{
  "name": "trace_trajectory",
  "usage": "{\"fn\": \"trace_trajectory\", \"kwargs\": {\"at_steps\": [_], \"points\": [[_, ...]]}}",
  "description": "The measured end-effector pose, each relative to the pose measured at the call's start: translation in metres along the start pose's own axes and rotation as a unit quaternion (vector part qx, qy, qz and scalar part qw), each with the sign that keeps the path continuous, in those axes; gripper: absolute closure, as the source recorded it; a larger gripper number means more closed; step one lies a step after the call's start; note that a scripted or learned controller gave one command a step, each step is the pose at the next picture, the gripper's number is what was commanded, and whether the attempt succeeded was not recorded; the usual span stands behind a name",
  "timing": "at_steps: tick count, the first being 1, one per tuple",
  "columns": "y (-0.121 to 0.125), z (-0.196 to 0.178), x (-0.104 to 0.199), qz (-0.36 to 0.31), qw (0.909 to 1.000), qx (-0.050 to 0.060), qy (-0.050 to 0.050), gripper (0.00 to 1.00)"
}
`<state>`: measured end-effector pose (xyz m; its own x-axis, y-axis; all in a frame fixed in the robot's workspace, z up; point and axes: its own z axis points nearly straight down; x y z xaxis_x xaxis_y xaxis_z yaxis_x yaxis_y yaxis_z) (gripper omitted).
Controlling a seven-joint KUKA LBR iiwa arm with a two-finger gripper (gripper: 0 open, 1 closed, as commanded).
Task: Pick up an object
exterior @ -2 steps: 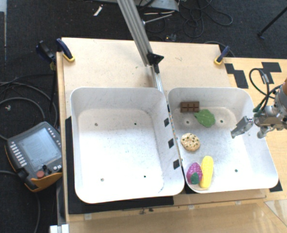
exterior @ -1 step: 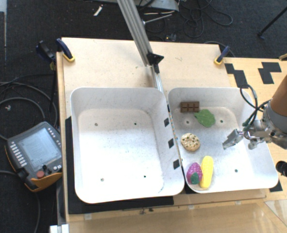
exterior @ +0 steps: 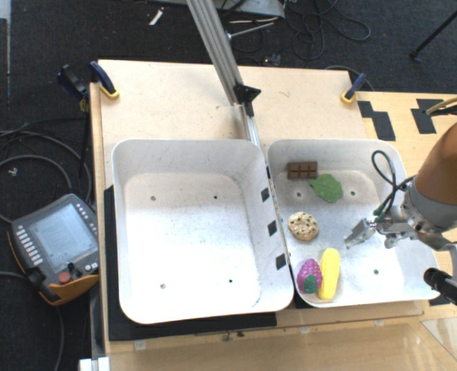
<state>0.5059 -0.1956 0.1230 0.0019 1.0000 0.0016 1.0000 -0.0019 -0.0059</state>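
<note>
White plastic bins sit side by side, the right bin (exterior: 383, 154) holding a chocolate bar (exterior: 301, 170), green leaf (exterior: 326, 188), cookie (exterior: 303, 226), yellow corn (exterior: 329, 273) and pink berry (exterior: 309, 274) (touching each other), while the gripper (exterior: 361, 235) hovers released, grasping nothing, right of the cookie.

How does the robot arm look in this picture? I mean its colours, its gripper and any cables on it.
The arm has a rounded orange section above a grey wrist. A black cable loops beside the wrist. The gripper is silvery grey metal with thin pointed fingers. A black part sticks out on the arm's lower side.
</note>
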Motion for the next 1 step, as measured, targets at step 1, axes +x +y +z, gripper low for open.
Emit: {"fn": "trace_trajectory", "kwargs": {"at_steps": [1], "points": [[0.002, -0.0137, -0.0001, 0.0, 1.0, -0.004, -0.001, 1.0]]}}
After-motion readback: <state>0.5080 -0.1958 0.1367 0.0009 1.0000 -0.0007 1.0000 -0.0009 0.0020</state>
